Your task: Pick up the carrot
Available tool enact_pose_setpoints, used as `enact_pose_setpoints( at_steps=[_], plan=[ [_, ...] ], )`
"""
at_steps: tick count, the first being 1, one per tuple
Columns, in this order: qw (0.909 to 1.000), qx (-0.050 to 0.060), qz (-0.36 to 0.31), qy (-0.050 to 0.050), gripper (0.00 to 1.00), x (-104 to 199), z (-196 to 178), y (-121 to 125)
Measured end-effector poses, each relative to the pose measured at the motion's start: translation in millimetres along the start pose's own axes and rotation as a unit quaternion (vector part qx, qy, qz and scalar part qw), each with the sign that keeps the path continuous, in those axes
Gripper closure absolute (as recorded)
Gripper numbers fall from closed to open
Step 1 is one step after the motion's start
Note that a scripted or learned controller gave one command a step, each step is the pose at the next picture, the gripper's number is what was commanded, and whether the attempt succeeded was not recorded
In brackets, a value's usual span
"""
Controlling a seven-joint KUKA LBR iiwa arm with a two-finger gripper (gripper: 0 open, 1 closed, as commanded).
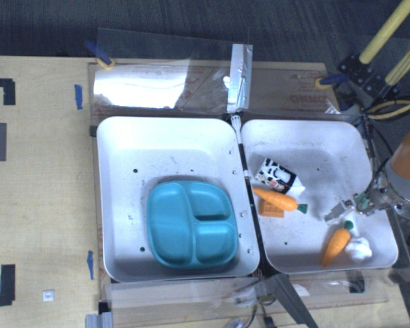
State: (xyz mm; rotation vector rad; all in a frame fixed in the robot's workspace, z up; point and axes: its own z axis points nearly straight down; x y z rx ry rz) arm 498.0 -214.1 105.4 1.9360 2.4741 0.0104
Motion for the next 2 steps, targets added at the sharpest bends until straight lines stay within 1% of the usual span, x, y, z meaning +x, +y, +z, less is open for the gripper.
enact_pose_setpoints(
  at_steps=[1, 2],
  plan=[
    [0.9977, 0.0, -0.068, -0.004, 0.0, 9, 18, -14],
    [0.9981, 0.001, 0.062, -0.002, 0.0, 111, -10, 37]
  ],
)
